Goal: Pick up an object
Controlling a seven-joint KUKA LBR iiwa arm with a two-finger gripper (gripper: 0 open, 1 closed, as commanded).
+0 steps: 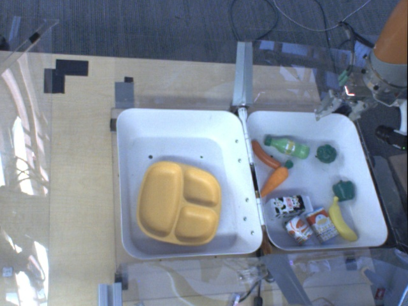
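Below-left of pincer (338, 105): green bottle (288, 146), apart.

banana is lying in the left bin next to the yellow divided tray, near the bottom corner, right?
Not quite. The camera view shows the banana in the right bin, near its bottom corner. The yellow divided tray sits alone in the left bin.
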